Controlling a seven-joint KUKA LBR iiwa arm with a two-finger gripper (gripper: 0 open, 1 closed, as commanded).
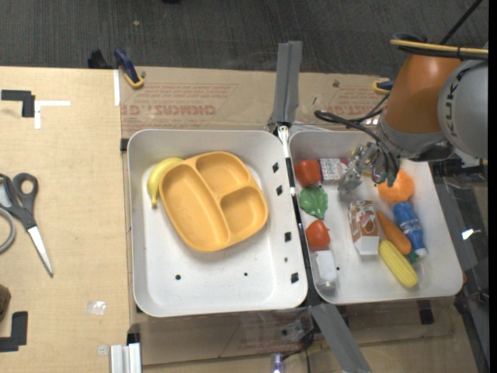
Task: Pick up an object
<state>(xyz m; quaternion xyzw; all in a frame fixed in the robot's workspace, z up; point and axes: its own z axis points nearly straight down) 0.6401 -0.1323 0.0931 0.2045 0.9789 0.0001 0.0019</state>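
The two-finger metal gripper point(365, 169) hangs low over the back part of the right white bin point(443, 208), below the grey arm with its orange band point(415, 92). Whether it is released or clenched cannot be told, since the tip is a blur of metal and cables against the bin floor, and nothing can be made out between its parts.

Just beside the tool, toward the arm's side, lies a round orange fruit point(398, 186). Directly in front of it, nearer the camera, sits a small white and red carton point(363, 225). Next to that carton lie an orange carrot point(394, 232), a blue and white bottle point(409, 225) and a yellow corn cob point(398, 264).

On the tool's far side from the arm, a small printed packet point(334, 169) and a red pepper point(307, 172) rest near the bin's back wall. Further along that side come a green leafy vegetable point(314, 201), a red tomato point(318, 234) and a clear white bottle point(324, 269).

Well apart from the tool, across the divider, the left white bin point(155, 286) holds an orange three-compartment plastic plate point(213, 200), with a yellow banana point(159, 176) touching its far edge.

Farthest away, grey-handled scissors point(27, 216) lie on the wooden bench point(62, 286).
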